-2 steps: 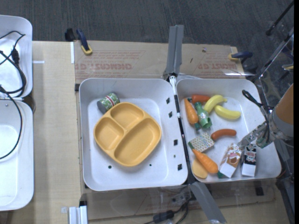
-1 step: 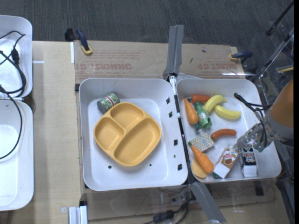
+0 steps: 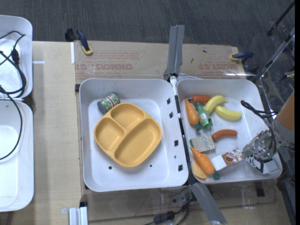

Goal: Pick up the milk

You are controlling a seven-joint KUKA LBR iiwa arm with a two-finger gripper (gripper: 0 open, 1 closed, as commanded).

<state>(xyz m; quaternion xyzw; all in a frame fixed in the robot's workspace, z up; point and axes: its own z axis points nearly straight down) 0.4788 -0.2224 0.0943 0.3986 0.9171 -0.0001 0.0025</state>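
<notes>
Approach step, judging by the layout: bring the tool (image 3: pixel 260 149) down w/ jaws across the milk's narrow sides, avoid nudging the carrot (image 3: pixel 202 159) beside it. Milk (image 3: pixel 227 159) lies flat, lower middle of the right bin (image 3: pixel 255 86), just left of the tool, close but apart. Tool grip state: can't tell, too blurred.

1. Wooden bench (image 3: pixel 51 125), pale, lit evenly.
2. Dark grey carpet floor (image 3: pixel 140 13), beyond the bench's far edge.
3. Brown cardboard sheet (image 3: pixel 126 62), on the bench.
4. Blue clamps (image 3: pixel 84 41), at the cardboard's far corners.
</notes>
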